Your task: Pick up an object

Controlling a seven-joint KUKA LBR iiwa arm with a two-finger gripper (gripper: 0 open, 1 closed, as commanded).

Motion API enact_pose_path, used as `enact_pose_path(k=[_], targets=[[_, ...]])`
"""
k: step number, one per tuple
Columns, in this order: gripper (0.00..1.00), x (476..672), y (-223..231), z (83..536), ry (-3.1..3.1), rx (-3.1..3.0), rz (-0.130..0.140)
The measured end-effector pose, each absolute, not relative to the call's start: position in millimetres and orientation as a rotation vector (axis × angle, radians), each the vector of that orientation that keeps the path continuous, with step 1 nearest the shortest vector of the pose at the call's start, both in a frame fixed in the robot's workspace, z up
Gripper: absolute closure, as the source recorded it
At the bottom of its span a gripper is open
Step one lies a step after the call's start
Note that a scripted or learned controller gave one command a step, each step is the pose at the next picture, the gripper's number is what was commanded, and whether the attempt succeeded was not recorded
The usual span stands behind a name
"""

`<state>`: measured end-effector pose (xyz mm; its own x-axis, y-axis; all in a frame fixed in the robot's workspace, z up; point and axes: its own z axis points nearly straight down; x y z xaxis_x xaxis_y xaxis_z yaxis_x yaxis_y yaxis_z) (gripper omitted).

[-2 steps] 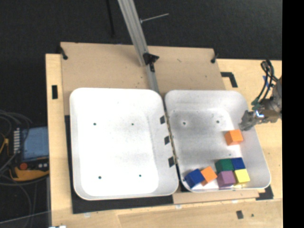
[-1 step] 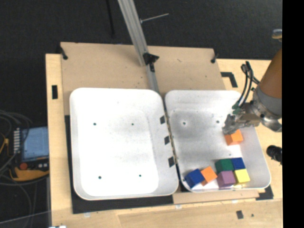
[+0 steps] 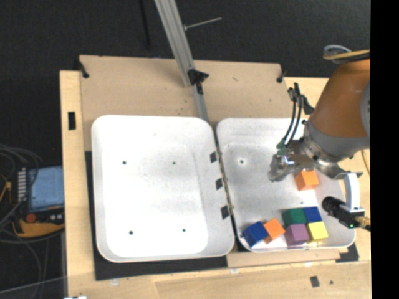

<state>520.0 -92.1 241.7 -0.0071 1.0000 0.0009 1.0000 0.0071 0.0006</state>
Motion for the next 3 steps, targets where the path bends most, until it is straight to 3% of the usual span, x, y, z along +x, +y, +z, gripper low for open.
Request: enact_pose_path(k=[2,3], targets=[[1.0,512.9,5.6,256.0,-2.231,-2.212,-0.004],[1.0,508.7,52.4,241.2,-2.227,-2.213,0.001]])
